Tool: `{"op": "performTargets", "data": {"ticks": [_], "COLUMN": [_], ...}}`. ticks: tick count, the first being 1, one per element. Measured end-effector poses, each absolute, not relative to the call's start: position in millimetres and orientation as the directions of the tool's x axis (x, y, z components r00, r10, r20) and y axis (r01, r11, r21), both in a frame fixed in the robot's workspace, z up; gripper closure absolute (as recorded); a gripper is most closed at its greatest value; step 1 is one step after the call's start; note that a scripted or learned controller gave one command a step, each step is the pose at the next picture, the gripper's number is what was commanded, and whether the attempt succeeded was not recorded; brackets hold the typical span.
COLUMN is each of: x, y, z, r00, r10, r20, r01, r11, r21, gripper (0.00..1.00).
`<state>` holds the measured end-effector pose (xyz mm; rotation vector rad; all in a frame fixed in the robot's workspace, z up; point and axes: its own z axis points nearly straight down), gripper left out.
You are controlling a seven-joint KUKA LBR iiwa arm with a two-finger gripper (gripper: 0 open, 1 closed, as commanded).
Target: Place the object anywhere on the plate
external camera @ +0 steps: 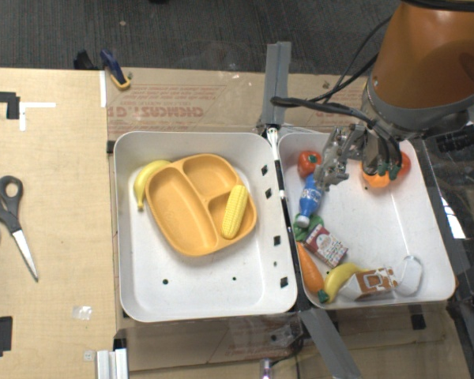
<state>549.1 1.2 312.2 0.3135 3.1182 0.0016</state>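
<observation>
Nearest edge, right bin [426, 212]: toy carrot [309, 268], small banana [339, 278], a small brown-and-white carton [374, 283] and a pale rounded object [410, 275] are clustered along the front wall. Just behind them a red-and-white packet [325, 246] lies tilted, and a blue bottle [309, 199] lies near the bin's left wall. Left bin [142, 290]: front half bare white floor; orange divided plate [199, 204] sits toward the back, corn cob [235, 211] lying in its right compartment, a yellow banana [146, 180] curled against the plate's left rim, outside it on the bin floor. On the bench [47, 212] at far left, scissors [14, 219] lie flat. Back of right bin: tomato [308, 163] by the left wall, orange fruit [383, 174] toward the right. Tool [357, 158] hangs over the back of the right bin, between tomato and orange fruit, metal fingers [333, 161] pointing down; can't tell if they're apart or together, nothing visibly between them. Orange band of the arm [430, 46] above it at top right. Beyond the bins, a blue-and-yellow clip [115, 69] on the bench's back edge.
</observation>
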Motion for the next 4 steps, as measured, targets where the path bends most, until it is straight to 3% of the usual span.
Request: {"op": "performTargets", "data": {"ticks": [1,2,3,4], "x": [533.8,551.4,577.1,577.1], "y": [34.6,86.7,157.1,157.0], "z": [284.8,190.8,273.4,273.2], "r00": [-0.953,-0.901,-0.995,-0.995], "r10": [0.303,0.434,0.1,0.101], "r20": [-0.001,0.001,-0.004,-0.003], "r01": [0.303,0.434,0.1,0.101], "r11": [0.953,0.901,0.995,0.995], "r21": [0.0,-0.001,0.001,0.001], "gripper": [1.0,1.0,1.0,0.0]}}
